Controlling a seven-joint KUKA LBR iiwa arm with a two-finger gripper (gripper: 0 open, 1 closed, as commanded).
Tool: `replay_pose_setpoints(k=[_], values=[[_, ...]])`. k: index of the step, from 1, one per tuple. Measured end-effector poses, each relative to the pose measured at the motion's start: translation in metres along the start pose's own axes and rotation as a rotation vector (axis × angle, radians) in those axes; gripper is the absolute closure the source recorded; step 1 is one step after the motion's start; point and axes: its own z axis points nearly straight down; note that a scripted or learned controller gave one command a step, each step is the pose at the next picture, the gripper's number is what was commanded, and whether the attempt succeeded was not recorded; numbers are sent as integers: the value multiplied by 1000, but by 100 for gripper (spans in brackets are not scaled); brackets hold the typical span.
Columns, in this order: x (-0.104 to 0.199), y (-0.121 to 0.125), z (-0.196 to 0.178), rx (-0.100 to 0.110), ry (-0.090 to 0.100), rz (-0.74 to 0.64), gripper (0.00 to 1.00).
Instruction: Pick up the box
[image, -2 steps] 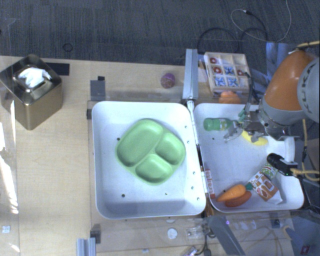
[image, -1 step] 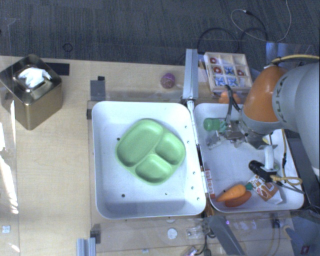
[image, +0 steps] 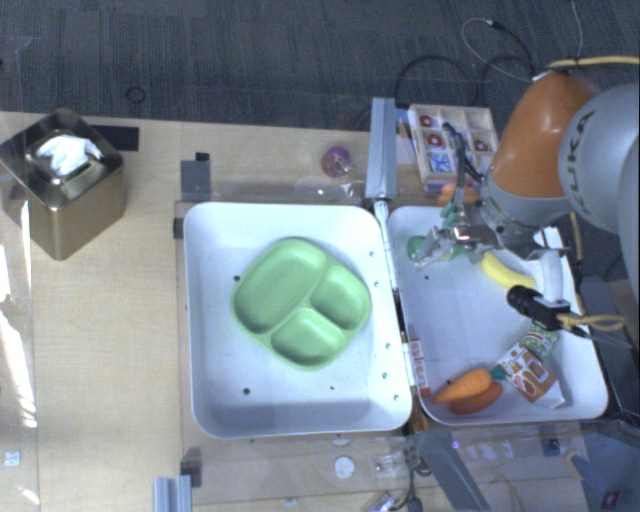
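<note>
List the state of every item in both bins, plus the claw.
Green divided plate: flat in the left bin, nothing on it.
Box: lying in the right bin, ungrasped.
Carrot: lying beside the box.
Banana: partly under the arm.
Claw: over the right bin's far end, holding nothing visible.

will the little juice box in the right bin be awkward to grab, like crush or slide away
The juice box looks like thin printed carton, so a hard squeeze may dent it. It seems small and probably light, lying flat and skewed near the bin wall, so a nudge could slide it. Flat faces: unlikely to roll.
</note>
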Motion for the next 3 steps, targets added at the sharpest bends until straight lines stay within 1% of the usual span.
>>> replay_pose_setpoints(k=[1, 2, 3], values=[[-46, 1, 92, 3, 0, 142, 0], [-37, 19, 54, 3, 0, 99, 0], [-37, 19, 54, 3, 0, 99, 0]])
